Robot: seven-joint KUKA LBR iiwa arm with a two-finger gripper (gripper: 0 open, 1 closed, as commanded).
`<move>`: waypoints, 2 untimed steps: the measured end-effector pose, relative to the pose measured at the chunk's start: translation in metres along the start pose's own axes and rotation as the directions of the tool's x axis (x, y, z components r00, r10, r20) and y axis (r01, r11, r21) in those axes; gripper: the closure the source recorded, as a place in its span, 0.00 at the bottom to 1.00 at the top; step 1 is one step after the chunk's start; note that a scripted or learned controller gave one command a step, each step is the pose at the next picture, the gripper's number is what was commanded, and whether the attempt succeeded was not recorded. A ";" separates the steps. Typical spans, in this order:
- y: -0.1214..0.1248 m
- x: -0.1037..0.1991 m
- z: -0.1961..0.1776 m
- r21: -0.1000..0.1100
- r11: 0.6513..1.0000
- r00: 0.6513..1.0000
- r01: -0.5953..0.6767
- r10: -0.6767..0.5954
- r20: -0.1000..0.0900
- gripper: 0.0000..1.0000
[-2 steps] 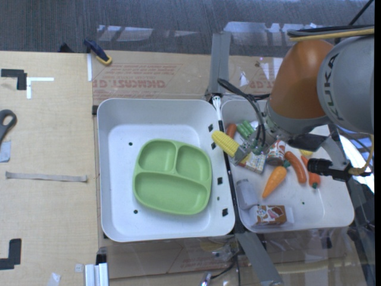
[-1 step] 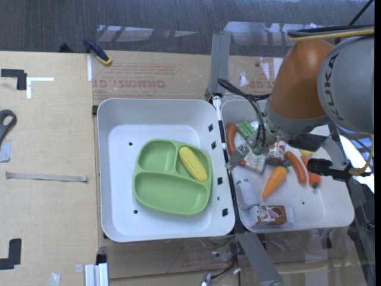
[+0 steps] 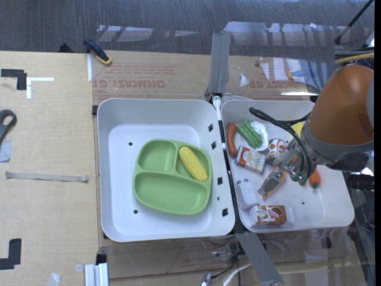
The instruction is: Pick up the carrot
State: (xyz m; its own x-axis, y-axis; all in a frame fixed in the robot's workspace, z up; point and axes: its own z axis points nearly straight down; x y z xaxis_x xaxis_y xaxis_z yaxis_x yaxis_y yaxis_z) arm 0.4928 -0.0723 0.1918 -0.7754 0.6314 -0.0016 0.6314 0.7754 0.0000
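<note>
The carrot point(image 3: 314, 178) is small and orange with a green end. It lies in the right bin point(image 3: 333, 210), near that bin's right side, just below the arm's wrist. The gripper point(image 3: 280, 173) hangs low over the middle of the right bin, pointing down and to the left. It sits just left of the carrot, and the carrot is beside it, not inside it. The arm's large orange band point(image 3: 345, 106) covers the bin's far right corner.
Around the gripper in the right bin lie a green vegetable point(image 3: 250, 133), a red sausage point(image 3: 231, 139), a red packet point(image 3: 251, 158), a small white item point(image 3: 245, 193) and a brown carton point(image 3: 271, 215). The left bin point(image 3: 113, 159) holds a green divided plate point(image 3: 164, 189) with a corn cob point(image 3: 193, 162).
</note>
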 end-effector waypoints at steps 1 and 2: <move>-0.008 -0.023 0.083 -0.012 0.996 0.996 -0.087 0.087 0.013 0.00; -0.021 -0.015 0.088 -0.020 0.994 0.993 0.112 -0.111 0.033 0.00</move>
State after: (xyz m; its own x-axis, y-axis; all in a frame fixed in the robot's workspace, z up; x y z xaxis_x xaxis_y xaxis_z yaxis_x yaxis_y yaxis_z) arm 0.4915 -0.0983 0.1043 -0.8404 0.5409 -0.0346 0.5405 0.8411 0.0201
